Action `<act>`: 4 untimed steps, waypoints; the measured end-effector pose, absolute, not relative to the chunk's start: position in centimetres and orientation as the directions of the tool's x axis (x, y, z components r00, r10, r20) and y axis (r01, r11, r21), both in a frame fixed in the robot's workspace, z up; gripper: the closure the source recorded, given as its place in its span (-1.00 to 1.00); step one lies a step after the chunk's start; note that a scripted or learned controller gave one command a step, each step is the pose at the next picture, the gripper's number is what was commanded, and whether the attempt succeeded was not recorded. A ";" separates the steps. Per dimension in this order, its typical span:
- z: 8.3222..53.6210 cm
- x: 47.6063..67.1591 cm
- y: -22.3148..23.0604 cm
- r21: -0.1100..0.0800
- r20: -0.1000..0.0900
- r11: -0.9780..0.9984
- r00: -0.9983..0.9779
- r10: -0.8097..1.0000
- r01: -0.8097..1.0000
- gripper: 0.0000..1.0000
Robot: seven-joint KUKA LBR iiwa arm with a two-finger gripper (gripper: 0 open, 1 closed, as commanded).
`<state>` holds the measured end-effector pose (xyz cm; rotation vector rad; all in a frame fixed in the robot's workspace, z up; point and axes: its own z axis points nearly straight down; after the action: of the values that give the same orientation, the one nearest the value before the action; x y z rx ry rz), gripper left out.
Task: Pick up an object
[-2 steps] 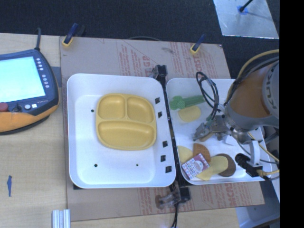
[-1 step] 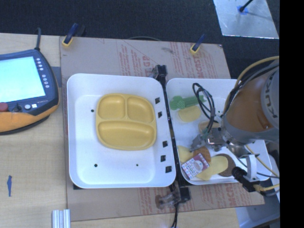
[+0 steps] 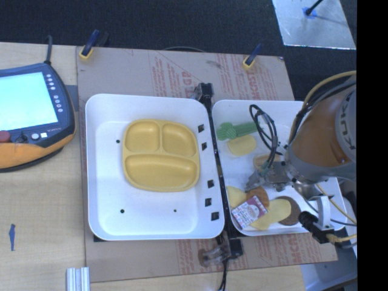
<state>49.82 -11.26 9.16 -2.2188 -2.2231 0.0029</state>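
So the arm (image 3: 321, 138) reaches in from three o'clock and hangs low over the right bin (image 3: 239, 109). Its gripper (image 3: 270, 176) sits near the middle of that bin, among the small toys, and I cannot tell how its claw stands. At twelve o'clock from it lie a green toy (image 3: 235, 130) and a yellow piece (image 3: 242, 145). At six o'clock lie a red and white packet (image 3: 249, 210) and a brown cookie (image 3: 290, 211). The left bin (image 3: 103, 162) has a yellow divided plate (image 3: 161, 155). Nothing looks lifted yet, so I think the pick is not done
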 end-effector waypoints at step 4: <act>19.8 53.8 -5.5 0.011 0.001 0.012 -0.012 1.000 1.000 1.00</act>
<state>53.76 -5.50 19.77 -2.2131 -2.2399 -0.0138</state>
